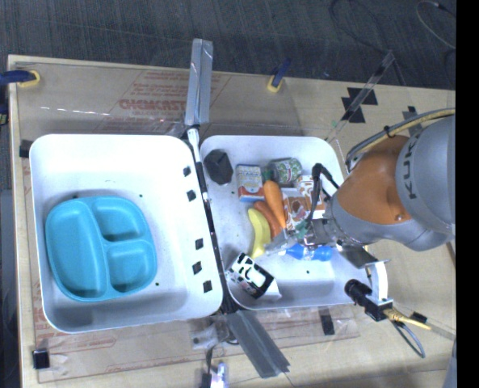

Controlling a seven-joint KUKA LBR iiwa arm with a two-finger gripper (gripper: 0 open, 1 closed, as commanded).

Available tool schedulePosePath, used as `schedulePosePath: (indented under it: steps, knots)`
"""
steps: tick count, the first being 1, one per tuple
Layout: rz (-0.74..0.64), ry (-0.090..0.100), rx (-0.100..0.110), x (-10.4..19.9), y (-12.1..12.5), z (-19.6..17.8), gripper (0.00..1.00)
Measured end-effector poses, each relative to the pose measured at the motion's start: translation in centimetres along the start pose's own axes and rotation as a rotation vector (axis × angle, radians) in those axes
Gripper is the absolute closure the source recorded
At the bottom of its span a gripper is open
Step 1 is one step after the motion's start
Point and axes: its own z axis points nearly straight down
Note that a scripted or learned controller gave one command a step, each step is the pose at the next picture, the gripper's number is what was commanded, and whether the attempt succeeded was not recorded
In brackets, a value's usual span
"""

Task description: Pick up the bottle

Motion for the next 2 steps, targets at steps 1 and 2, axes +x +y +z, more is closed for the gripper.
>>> schedulePosePath:
  steps: [1,2]
  knots:
    - [0.152,0.015,0.037,6.2,-0.5,-4.9,0.00]
    - [0.146,0.014,0.036,0.8,-1.0,-2.2,0.00]
